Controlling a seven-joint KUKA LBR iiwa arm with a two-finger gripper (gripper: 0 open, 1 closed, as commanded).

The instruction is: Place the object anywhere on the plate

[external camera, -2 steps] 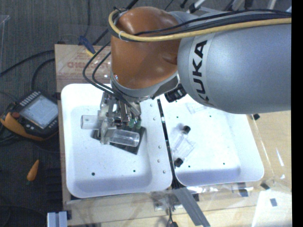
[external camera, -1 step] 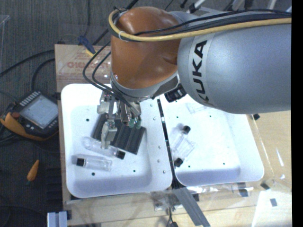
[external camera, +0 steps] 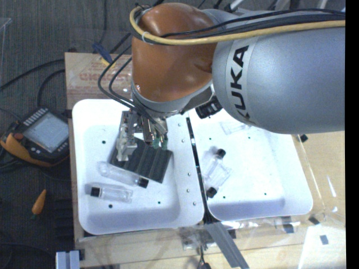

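Observation:
A dark ribbed plate (external camera: 150, 163) lies flat in the left bin (external camera: 90, 122). My gripper (external camera: 141, 143) hangs straight over the plate's far edge, its fingers spread open with nothing seen between them. The left fingertip (external camera: 124, 149) reaches down to the plate's left corner. Two clear vials with black caps lie in front of the plate: one vial (external camera: 119, 174) touches the plate's near edge, the other vial (external camera: 111, 193) lies closer to the bin's front. The arm's orange band and grey body hide the back of both bins.
The right bin (external camera: 280, 195) holds two more clear vials (external camera: 216, 170) with black caps near its left wall. A handheld pendant (external camera: 42, 136) and an orange tool (external camera: 38, 202) lie on the floor to the left. Cables run behind the bench.

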